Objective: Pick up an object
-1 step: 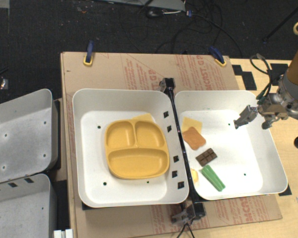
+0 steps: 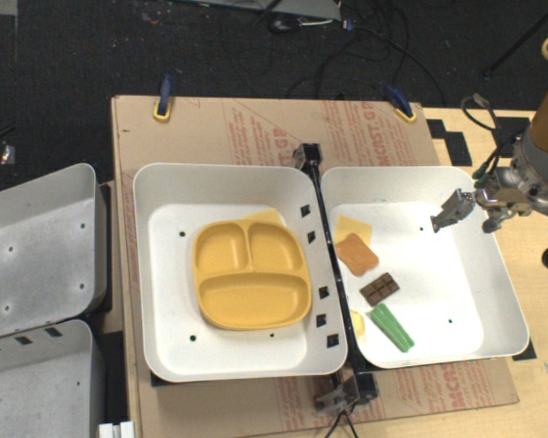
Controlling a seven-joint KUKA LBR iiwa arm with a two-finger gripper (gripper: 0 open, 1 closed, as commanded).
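The gripper [image 2: 458, 210] hangs over the right bin [image 2: 457, 349], its finger spread not discernible, nothing visibly held. Below-left of it lie a yellow slice [image 2: 354, 228], brown piece [image 2: 357, 254], chocolate bar [image 2: 379, 288] and green stick [image 2: 391, 328]. The left bin [image 2: 164, 245] holds a yellow tray [image 2: 252, 276]. Both bins rest on a cardboard sheet [image 2: 219, 126] over dark floor [image 2: 55, 44].

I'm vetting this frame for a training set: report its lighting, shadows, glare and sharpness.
Camera view: lighting is even and soft; the yellow tray and the green object read crisp, with faint shadows. No strong glare on the right bin. The gripper looks slightly blurred and small, so its fingers are hard to read. The floor beyond the bench is dark.
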